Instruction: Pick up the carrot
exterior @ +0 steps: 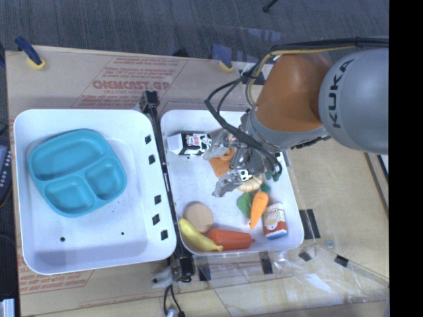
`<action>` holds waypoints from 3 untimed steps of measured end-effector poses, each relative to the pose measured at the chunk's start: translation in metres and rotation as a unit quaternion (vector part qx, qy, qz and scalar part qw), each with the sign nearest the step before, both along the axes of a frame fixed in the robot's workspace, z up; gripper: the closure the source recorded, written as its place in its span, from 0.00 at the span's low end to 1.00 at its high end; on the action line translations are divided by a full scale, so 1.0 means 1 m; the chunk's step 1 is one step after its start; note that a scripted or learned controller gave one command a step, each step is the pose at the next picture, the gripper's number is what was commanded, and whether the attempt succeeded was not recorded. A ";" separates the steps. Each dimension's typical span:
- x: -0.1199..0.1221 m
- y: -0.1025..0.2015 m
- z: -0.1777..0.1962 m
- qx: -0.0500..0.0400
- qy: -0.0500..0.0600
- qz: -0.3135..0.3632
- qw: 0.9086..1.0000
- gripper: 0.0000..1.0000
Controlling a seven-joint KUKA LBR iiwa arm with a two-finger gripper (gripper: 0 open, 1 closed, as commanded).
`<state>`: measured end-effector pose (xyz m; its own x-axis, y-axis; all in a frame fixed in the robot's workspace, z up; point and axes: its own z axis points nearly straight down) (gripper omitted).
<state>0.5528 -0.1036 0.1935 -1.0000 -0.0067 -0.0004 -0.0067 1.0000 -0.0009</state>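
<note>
A: Gripper (232, 182) low in the right bin (173, 197); whether it's spread or pinching, I cannot tell

B: Carrot (258, 207) lies just beside it, near the can (275, 220); probably light, stiff, slick plastic; grab mid-body

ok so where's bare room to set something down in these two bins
Left bin: bare floor along the near side and right of the blue divided plate. Right bin: a bare strip by its left wall, between the milk carton and the potato. Crowded: near right corner, around the carrot, banana and gripper.
</note>
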 end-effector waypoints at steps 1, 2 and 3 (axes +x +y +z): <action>0.020 -0.086 -0.099 -0.001 -0.003 -0.073 0.997 0.00; -0.066 -0.108 -0.094 -0.003 -0.015 -0.025 1.000 0.00; -0.066 -0.106 -0.084 -0.003 -0.013 -0.021 1.000 1.00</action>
